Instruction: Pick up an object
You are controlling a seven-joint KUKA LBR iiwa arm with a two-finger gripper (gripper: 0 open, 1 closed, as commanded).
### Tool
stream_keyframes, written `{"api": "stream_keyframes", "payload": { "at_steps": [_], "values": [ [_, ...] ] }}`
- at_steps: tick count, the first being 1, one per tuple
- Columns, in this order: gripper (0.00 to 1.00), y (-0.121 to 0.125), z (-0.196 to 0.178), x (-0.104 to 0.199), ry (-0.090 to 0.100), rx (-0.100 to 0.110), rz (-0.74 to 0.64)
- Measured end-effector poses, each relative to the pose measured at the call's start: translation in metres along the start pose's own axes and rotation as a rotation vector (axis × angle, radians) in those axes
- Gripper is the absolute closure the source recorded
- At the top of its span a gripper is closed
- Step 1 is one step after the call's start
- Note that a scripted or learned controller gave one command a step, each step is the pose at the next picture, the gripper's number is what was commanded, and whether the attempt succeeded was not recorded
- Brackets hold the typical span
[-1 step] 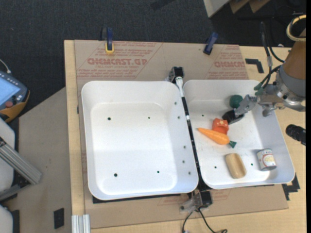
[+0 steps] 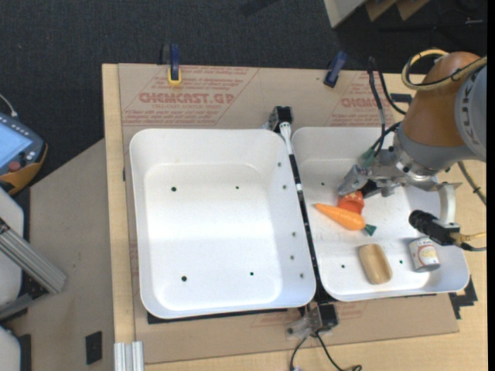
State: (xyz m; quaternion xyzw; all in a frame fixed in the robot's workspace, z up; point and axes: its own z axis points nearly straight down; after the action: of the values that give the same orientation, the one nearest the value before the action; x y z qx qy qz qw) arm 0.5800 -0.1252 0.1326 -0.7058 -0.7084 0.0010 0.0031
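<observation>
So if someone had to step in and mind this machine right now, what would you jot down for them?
Hand: low in the right bin, directly over a small red object; I cannot tell whether it grips it.
Things: an orange carrot lies touching the red object; a tan bread-like piece sits nearer the front; a small can sits by the right wall.
Done: nothing is visibly lifted.
Left: grasp one object and raise it.
</observation>
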Motion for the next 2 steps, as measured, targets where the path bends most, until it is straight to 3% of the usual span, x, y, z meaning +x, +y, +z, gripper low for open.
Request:
{"api": "stream_keyframes", "payload": {
  "at_steps": [1,2],
  "values": [
    [0.00,-0.018,0.050,0.036,0.002,-0.002,0.001],
    [1.00,-0.017,0.038,0.033,-0.003,-0.006,0.004]
  ]
}}
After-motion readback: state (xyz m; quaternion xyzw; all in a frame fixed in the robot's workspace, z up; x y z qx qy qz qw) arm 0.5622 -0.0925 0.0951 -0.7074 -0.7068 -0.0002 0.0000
